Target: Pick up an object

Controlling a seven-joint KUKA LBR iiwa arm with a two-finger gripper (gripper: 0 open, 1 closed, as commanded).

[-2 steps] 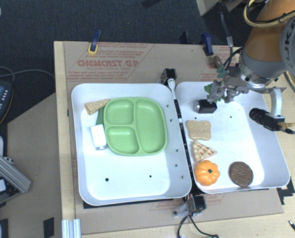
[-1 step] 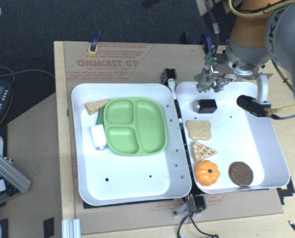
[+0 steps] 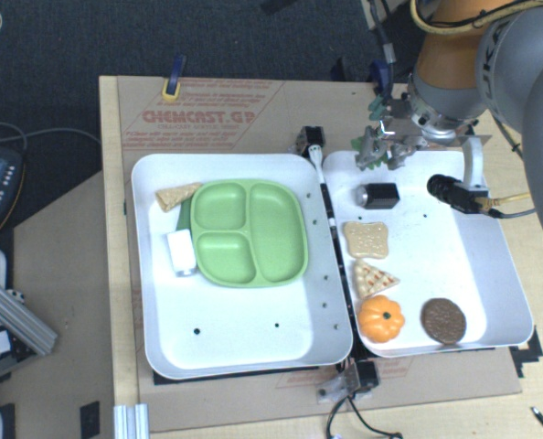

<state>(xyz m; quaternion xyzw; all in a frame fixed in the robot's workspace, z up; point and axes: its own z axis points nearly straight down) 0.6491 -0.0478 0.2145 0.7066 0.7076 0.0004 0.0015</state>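
At the left, on a sheet of brown board [image 3: 207, 108] printed with red letters, sits a shallow white bin [image 3: 235, 337]. Near its far left corner lies a tan triangular chip [image 3: 175, 195], with one corner right at the rim of a green plate [image 3: 249, 231]. The plate is divided into three compartments and fills the middle of the bin's far half. A small white block [image 3: 182, 251] lies just beside the plate's left edge, nearer the camera than the chip.

A second white bin [image 3: 477, 254] stands against the first one's right side. Down its left side runs a row of things. Farthest from the camera is a small black block [image 3: 378, 195], then a pale square cracker [image 3: 367, 238], then a pizza slice [image 3: 374, 279] just beside the cracker. Nearest the camera is a small orange pumpkin [image 3: 381, 318], close against the slice. A round brown cookie [image 3: 443, 320] lies to the right of the pumpkin, a little apart from it.

The claw [image 3: 381, 149] hangs over the far left corner of this bin, just beyond the black block, and bare bin floor shows between the two. The picture is too cluttered there to tell whether the claw is spread or pressed together. The grey arm [image 3: 523, 53] with its orange band reaches in from the upper right.
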